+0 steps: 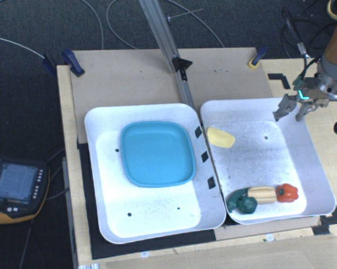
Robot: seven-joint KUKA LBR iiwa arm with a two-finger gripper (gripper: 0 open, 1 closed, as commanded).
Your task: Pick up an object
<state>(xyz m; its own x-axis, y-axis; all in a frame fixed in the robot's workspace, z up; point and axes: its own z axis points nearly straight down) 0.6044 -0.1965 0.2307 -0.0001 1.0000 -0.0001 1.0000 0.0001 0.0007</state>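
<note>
Nothing is picked up yet: my hand (291,110) hangs spread wide and holding nothing over the top right edge of the right bin (306,151). The yellow piece (220,137) lies at that bin's upper left, well apart from my hand, and the whole grasp is left.

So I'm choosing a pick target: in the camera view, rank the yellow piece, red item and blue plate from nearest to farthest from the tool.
Tool sits at the right bin's upper right edge.
1. Yellow piece, right bin, upper left.
2. Red item, right bin, lower right; close to the first.
3. Blue plate, left bin.
</note>
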